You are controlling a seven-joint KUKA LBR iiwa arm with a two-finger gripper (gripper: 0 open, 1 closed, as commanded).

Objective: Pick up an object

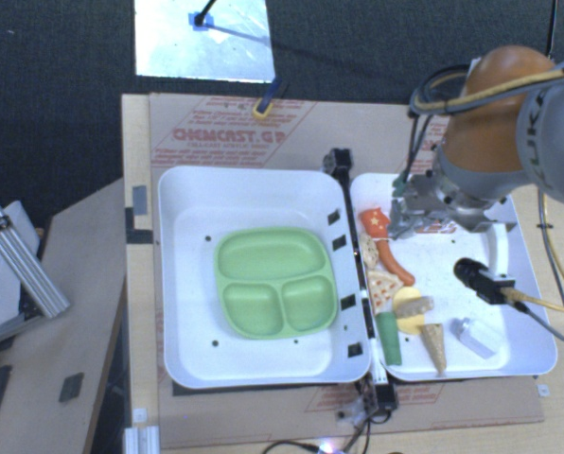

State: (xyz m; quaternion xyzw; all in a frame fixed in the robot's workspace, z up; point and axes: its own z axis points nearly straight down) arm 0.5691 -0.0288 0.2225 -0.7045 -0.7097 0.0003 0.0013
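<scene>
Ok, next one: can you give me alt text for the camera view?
A grey and orange robot arm hangs its gripper over the right white bin, above toy food including a red sausage and a green stick. The left bin holds a green divided tray.

Two white bins [183, 282] sit side by side on one worktop [83, 253]. One green tray [271, 282] — three compartments. In the other bin, one each: strawberry [374, 221], sausage [396, 263], pizza slice [382, 288], green stick [389, 339], cone [435, 346], yellow piece [410, 305], pale block [474, 337] — seven small things.
</scene>
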